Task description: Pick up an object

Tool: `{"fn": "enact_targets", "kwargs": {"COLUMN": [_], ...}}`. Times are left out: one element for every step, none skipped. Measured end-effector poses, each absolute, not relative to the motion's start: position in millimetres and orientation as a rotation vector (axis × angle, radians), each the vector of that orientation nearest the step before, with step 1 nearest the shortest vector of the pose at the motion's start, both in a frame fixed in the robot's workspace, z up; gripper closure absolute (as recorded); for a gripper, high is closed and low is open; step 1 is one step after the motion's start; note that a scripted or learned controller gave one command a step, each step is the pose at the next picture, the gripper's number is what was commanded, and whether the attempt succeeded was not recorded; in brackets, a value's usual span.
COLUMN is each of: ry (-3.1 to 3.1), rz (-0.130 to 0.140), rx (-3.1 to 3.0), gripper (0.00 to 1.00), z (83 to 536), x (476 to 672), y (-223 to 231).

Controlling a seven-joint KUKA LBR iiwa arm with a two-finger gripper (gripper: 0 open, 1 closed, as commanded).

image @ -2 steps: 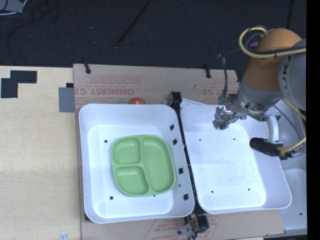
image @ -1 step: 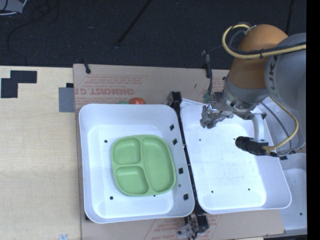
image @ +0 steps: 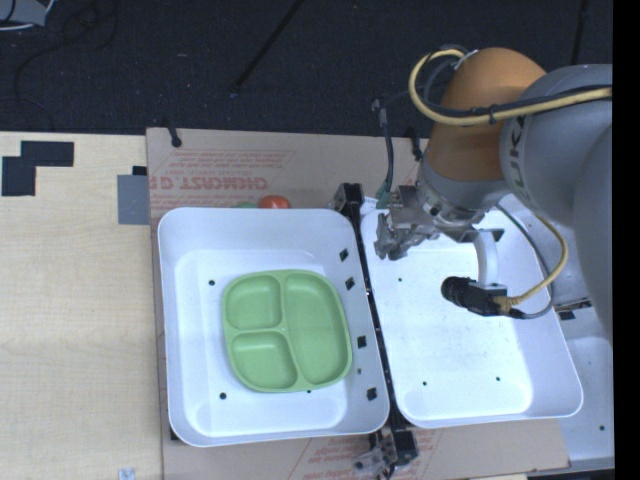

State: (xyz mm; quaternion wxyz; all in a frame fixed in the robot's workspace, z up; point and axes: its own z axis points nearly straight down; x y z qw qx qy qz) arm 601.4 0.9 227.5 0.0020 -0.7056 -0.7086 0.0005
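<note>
Green and smooth, a plastic plate (image: 287, 330) with three rounded compartments lies flat in the middle of the left bin (image: 190, 268), untouched. Behind that bin's far edge a small red object (image: 273, 203) peeks out on the cardboard. Over the right bin (image: 500, 388), near its far left corner, hangs the metal gripper (image: 392, 240); whether it is released or clenched I cannot tell. Nothing appears lifted, so the pick looks still ahead.

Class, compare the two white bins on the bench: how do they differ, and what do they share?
The left bin holds a green divided plate; the right bin holds no plate. The end effector hangs over the right bin's near-left corner, not over the left bin. Both are shallow, white, and sit side by side.
</note>
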Motion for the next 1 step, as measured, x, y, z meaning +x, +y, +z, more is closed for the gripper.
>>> {"fn": "enact_targets", "kwargs": {"ry": [-2.223], "rz": [0.004], "rx": [-2.214], "gripper": [1.00], "z": [228.6], "x": [589.7], "y": [56.4]}}
